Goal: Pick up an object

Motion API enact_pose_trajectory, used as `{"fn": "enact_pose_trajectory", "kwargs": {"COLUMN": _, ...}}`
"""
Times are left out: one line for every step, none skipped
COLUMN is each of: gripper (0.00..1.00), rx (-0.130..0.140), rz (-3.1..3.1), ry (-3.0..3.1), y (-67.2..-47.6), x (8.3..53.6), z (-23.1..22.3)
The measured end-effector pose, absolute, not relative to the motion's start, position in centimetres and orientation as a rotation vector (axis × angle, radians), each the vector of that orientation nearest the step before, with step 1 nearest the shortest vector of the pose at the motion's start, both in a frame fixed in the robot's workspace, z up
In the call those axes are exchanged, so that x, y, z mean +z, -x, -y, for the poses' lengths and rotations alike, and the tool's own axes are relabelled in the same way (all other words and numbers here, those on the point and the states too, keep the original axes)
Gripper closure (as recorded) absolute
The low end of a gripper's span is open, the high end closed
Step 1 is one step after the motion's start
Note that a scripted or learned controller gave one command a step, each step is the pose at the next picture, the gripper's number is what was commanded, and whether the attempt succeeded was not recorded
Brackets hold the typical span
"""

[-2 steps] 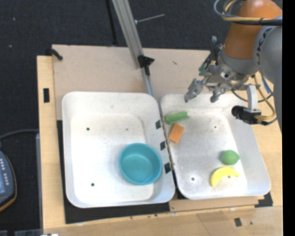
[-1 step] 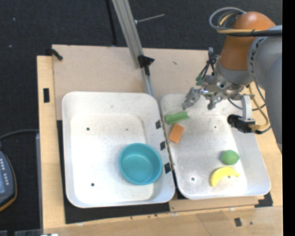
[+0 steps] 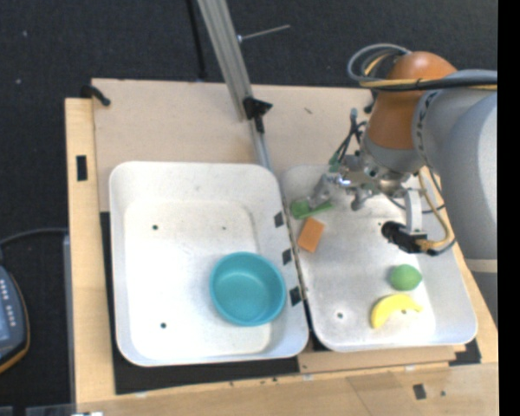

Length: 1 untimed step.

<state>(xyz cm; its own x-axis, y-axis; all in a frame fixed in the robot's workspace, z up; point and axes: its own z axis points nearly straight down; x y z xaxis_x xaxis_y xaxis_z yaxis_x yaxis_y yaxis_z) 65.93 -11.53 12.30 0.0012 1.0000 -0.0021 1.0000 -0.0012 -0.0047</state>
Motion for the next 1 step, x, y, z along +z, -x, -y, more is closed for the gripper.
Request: {"fn": "enact_pose_trajectory", "kwargs": {"gripper": 1.0, "rx": -0.004, "rz": 2.221, "ry": 2.229, "y": -66.19, "x": 13.89, "z": 11.61}}
